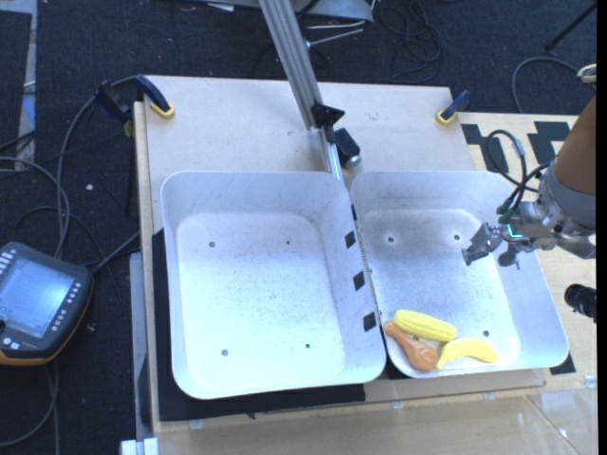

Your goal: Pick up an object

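Note:
In the right bin, near its front edge, lie three toy foods close together: a yellow corn cob, an orange carrot-like piece just in front of it, and a yellow banana to their right. My gripper hangs over the right side of the same bin, well behind the toys and apart from them. Nothing shows between its dark fingers.
The left bin sits beside the right one, divided by a raised rim with black clips. A slanted aluminium bar rises from the back of the bench. A teach pendant lies on the floor at left.

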Motion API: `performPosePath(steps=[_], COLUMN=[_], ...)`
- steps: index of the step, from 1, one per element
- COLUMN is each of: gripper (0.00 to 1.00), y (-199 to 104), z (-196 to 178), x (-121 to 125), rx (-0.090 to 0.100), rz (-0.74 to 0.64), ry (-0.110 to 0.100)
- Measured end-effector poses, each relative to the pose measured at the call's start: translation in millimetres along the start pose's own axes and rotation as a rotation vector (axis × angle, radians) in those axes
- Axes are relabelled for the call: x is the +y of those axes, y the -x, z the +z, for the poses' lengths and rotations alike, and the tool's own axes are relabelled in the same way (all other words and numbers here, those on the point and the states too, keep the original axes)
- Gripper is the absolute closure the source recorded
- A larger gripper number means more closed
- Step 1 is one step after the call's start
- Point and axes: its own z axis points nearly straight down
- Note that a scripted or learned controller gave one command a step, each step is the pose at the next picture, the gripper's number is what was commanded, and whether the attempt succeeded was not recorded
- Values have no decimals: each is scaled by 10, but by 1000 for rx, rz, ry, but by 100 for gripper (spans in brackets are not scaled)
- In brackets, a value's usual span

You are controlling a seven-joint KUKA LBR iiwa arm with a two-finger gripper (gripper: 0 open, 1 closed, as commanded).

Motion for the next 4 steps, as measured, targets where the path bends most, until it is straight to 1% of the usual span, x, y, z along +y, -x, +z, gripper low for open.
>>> performPosePath(steps=[1,2,3,4], gripper=[0,0,0,0], y=[0,11,87,86], z=[0,503,1070,1392], x=[0,-105,-71,-74], rx=[0,1,1,0], rz=[0,0,0,0], ry=[0,-4,-5,-1])
